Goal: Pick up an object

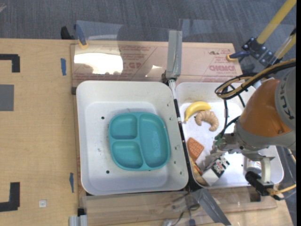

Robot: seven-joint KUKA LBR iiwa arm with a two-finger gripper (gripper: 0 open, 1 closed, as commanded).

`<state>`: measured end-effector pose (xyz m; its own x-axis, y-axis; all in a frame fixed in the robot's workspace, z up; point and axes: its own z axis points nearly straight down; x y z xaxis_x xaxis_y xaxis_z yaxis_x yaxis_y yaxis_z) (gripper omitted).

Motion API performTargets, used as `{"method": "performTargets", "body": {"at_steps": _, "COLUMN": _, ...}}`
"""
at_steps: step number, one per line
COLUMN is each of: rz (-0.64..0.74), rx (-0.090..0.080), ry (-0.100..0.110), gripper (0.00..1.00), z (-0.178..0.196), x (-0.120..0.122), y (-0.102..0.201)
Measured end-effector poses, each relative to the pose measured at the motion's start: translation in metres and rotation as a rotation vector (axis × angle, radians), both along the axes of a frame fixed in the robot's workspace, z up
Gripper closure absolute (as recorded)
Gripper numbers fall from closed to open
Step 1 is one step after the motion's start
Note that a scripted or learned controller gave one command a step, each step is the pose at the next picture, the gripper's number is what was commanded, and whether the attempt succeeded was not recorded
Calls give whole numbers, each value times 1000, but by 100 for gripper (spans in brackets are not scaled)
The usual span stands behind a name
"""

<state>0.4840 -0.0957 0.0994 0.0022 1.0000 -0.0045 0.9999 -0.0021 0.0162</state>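
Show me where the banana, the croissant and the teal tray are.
banana [197,108], camera view, middle of its yellow curve.
croissant [208,119], camera view, centre of its brown body.
teal tray [155,140], camera view, floor of its long right compartment.

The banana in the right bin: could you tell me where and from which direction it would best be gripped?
Probably at the middle of the banana, coming straight down from above. It lies flat on the floor of the right bin, curved, with its upper side free. The croissant sits close below it, so the gripper should close across the narrow width at mid-length, one finger on the clear upper side.
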Motion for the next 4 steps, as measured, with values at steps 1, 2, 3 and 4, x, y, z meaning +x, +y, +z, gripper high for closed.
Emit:
{"method": "performTargets", "body": {"at_steps": 1, "rz": 0, "rx": 0, "ry": 2, "gripper": 0, "z": -1, "x": -1, "y": 0}}
{"method": "performTargets", "body": {"at_steps": 2, "rz": 1, "rx": 1, "ry": 3, "gripper": 0, "z": -11, "x": -1, "y": -5}}
{"method": "performTargets", "body": {"at_steps": 3, "rz": 2, "rx": 0, "ry": -3, "gripper": 100, "z": 0, "x": 1, "y": -5}}
{"method": "performTargets", "body": {"at_steps": 4, "rz": 2, "rx": 1, "ry": 0, "gripper": 0, "z": -1, "x": 0, "y": -5}}
